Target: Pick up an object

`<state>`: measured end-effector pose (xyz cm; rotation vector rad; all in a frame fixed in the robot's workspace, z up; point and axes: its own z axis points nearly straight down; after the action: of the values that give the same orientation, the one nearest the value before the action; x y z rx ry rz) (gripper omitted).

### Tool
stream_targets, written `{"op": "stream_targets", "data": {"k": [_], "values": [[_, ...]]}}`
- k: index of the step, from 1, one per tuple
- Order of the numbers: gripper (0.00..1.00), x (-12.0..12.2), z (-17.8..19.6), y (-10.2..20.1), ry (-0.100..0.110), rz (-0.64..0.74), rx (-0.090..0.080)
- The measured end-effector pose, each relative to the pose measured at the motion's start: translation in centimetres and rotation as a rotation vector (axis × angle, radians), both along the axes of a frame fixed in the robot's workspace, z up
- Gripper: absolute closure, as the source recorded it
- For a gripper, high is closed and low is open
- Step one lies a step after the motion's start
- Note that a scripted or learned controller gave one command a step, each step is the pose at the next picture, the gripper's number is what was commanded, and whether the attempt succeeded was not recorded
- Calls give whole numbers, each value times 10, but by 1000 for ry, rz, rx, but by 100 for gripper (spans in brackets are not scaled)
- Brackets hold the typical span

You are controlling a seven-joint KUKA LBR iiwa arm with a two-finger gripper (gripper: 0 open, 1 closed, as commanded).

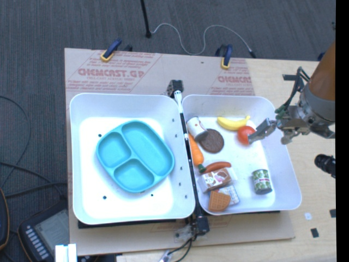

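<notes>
Beside the pincer [271, 130], a tomato [245, 134] touches the banana [233, 123].

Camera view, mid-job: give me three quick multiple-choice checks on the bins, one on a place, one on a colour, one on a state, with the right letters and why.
1. Where does the blue divided plate lie?
A. In the left bin
B. In the right bin
C. On the bench outside the bins

2. What colour is the can near the right bin's near corner?
A. Red
B. Green
C. Yellow

3. How does the gripper stand to the tomato?
A. It holds the tomato lifted over the left bin
B. It is beside the tomato in the right bin
C. It is far back over the clamps

Answers:
1 A: the plate sits on the left bin's floor.
2 B: its label is green.
3 B: a dark fingertip lies at the tomato's right side, next to the banana.
</notes>
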<state>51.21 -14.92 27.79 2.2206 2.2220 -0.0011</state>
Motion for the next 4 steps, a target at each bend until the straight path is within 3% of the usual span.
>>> {"op": "stream_targets", "data": {"k": [1, 2, 3, 4], "values": [[0, 1, -177, -1, 0, -1, 0], [100, 0, -168, -1, 2, -1, 1], [0, 0, -168, -1, 3, -1, 1], [100, 0, -158, 0, 4, -1, 2]]}}
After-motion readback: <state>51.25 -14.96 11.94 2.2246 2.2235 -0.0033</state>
